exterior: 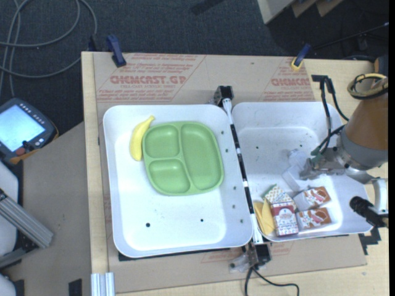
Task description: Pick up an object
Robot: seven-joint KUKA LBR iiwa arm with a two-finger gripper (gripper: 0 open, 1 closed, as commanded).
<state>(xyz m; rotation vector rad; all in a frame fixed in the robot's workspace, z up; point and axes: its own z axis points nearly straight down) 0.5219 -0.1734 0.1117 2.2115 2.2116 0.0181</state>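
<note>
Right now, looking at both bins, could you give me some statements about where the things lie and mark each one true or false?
1. The banana lies in the left bin. True.
2. The green tray has three compartments. True.
3. The green tray sits in the right bin. False: it sits in the left bin, beside the banana.
4. The small cartons lie at the right bin's far edge. False: they lie at its near edge.
5. The gripper is over the left bin. False: it is over the right bin.

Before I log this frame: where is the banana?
The banana lies in the left bin, at its upper-left corner, touching the left edge of the green divided plate.
</note>
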